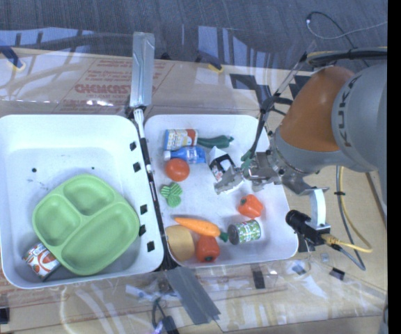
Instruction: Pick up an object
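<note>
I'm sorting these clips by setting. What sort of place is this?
Probably a robotics lab bench for pick-up trials: a KUKA arm reaching over two white bins, toy food such as a carrot, and loose cables.

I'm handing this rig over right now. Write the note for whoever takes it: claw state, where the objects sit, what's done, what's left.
Claw: low over the upper middle of the right bin, next to a small black-and-white item. Nothing is visibly held.
Right bin: a blue-and-white carton, a tomato, a green piece, a carrot, an orange pepper, a green-label can, a tan round item and a red one.
Left bin: a green divided plate and a can at its lower-left edge.
Done: the arm is over the objects.
Left: grasp one object and lift it.
</note>
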